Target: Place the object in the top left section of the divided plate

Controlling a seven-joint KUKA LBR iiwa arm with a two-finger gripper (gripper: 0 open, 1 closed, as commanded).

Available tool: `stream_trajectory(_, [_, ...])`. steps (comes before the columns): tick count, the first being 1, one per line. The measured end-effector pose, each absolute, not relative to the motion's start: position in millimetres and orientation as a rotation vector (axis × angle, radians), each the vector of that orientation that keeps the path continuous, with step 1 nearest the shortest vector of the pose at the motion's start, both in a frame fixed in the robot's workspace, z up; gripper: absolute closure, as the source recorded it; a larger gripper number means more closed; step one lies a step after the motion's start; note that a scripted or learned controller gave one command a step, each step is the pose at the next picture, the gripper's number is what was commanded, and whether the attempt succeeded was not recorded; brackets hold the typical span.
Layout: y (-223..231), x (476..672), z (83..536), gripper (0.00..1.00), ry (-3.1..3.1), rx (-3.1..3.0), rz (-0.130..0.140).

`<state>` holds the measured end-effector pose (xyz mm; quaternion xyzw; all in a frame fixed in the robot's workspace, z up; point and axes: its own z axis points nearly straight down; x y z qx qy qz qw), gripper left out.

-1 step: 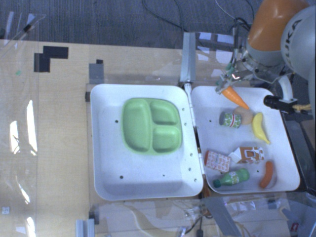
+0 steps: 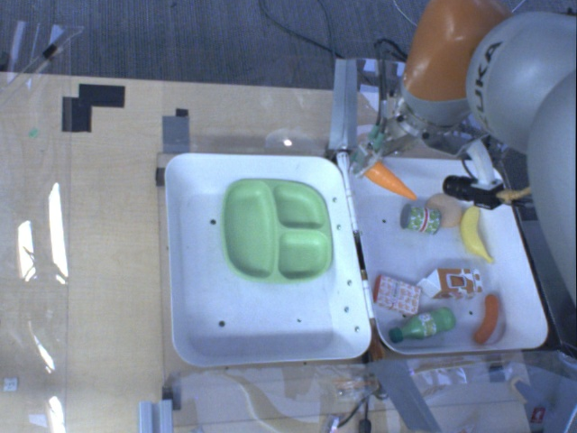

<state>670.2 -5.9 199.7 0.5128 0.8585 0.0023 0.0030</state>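
I am positioning my gripper [image 2: 371, 154] at the upper left corner of the right bin [image 2: 532, 282], touching the carrot [image 2: 390, 178]; finger spacing cannot be determined. The green divided plate [image 2: 275, 230] is lying in the left bin [image 2: 194, 269], frame centre.

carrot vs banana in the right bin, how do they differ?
Colour: the carrot is orange, the banana yellow.
Shape: the carrot is straight and tapers to a point; the banana curves.
Pose: the carrot lies diagonally at the bin's top-left corner, right beside the pincer; the banana lies nearly vertical near the right wall, away from it.
Shared: both lie in the right bin, not on the green divided plate.
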Motion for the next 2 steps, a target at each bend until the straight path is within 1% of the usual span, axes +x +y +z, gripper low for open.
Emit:
stream_trajectory(1, [62.7, 666.0, 187.4, 1.0, 2.634, 1.704, 0.008])
stream_trajectory(2, [62.3, 666.1, 187.5, 0.0, 2.634, 1.704, 0.008])
